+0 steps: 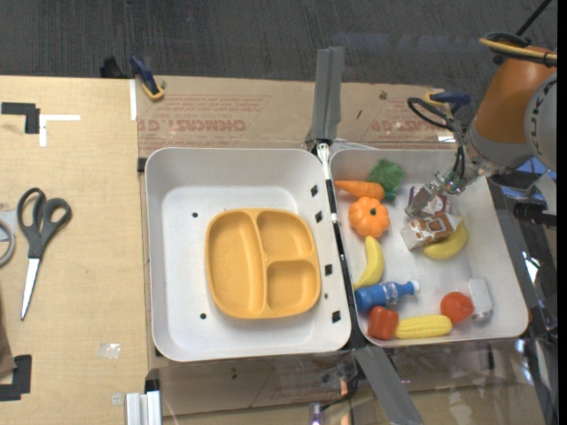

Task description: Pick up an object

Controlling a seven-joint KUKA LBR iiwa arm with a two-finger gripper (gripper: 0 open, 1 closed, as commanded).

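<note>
Half the right bin (505,237) crowded; claw (431,204) over carton (429,229) nr back wall, grip state unclear.

Grey arm (540,122) — rounded orange band (511,100) — with black cables (434,109) alongside.

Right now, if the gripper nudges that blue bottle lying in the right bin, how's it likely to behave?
The blue bottle lies on its side, so a sideways push would probably roll it. It looks like a small plastic toy, likely light and stiff. It sits close among the banana, the red piece and the corn, so it may bump them rather than travel far.
</note>
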